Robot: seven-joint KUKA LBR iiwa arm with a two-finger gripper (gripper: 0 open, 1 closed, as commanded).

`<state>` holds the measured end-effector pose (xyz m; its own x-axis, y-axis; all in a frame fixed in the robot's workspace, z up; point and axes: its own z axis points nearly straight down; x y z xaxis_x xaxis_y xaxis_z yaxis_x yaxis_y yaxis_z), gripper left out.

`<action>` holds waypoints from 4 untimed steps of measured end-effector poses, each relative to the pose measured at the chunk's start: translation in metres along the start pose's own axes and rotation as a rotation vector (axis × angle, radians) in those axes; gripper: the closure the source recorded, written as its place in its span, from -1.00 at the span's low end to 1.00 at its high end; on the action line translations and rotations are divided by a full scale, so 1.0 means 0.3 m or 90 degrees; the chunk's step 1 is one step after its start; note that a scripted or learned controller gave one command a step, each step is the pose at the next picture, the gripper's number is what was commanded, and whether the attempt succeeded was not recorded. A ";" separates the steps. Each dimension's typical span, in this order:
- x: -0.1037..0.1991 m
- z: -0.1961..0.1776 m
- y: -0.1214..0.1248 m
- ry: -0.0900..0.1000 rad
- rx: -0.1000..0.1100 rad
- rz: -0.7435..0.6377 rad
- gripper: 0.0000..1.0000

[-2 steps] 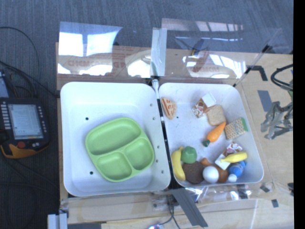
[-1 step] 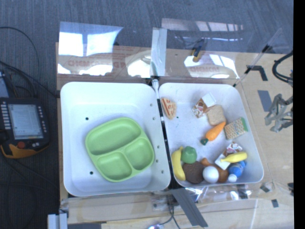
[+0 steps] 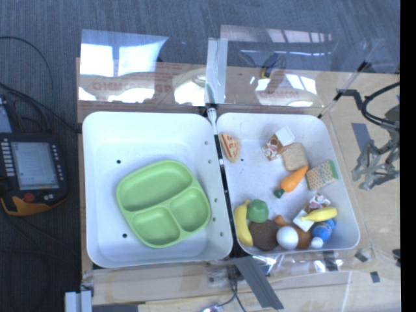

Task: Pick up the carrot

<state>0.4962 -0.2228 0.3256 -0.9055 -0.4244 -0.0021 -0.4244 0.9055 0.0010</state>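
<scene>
A wooden bench [image 3: 370, 239] on dark carpet carries two white bins side by side. The carrot [image 3: 292, 180] lies in the right bin [image 3: 257, 125], near its middle, orange tip pointing up-right. Just above the carrot sits a cookie [image 3: 294, 155], and beside it to the right a cracker [image 3: 321, 174]. Below the carrot is a green apple [image 3: 258, 210] next to a banana [image 3: 241, 222]. Left of the carrot, the other bin [image 3: 104, 142] holds a green tray [image 3: 163, 202]. The gripper [image 3: 375, 169] hangs right of the carrot, outside the bin, gripping nothing, its fingers spread apart.
</scene>
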 end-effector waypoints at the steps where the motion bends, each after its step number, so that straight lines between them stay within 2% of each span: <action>1: -0.065 0.045 0.139 0.000 0.001 -0.018 1.00; 2: -0.037 -0.371 -0.021 -0.004 0.007 -0.108 1.00; 3: -0.066 -0.008 -0.028 0.002 -0.003 -0.348 1.00; 4: 0.033 -0.082 0.015 0.000 0.001 -0.446 1.00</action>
<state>0.4853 -0.2229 0.3501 -0.4191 -0.9079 -0.0017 -0.9079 0.4191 -0.0018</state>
